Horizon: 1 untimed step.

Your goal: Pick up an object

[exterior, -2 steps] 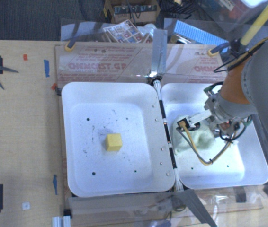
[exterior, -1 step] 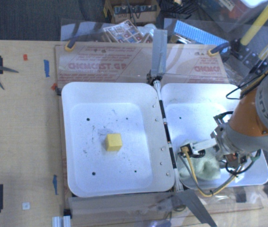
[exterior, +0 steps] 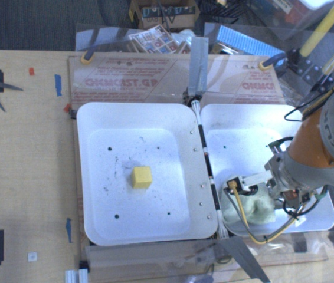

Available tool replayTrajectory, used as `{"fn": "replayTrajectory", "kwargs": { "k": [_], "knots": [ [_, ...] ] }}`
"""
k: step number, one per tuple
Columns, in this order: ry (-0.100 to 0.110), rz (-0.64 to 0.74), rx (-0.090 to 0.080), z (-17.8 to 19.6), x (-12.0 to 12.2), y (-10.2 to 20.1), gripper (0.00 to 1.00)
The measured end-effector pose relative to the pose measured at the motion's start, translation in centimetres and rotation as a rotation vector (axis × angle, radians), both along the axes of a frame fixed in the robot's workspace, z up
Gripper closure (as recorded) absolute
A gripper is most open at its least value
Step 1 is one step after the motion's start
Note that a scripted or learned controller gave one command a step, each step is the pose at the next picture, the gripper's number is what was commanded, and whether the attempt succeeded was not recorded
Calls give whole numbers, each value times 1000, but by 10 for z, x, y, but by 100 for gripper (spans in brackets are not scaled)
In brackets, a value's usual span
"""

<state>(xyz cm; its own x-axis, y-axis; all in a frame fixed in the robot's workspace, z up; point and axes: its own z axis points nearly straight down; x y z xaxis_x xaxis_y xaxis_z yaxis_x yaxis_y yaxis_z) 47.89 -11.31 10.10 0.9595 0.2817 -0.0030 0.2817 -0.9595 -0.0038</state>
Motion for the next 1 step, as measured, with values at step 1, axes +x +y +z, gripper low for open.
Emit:
{"fn": "replayTrajectory", "kwargs": {
  "k": [1],
  "knots": [
    [1, -4, 1, 9, 0, -1, 100]
  ]
}}
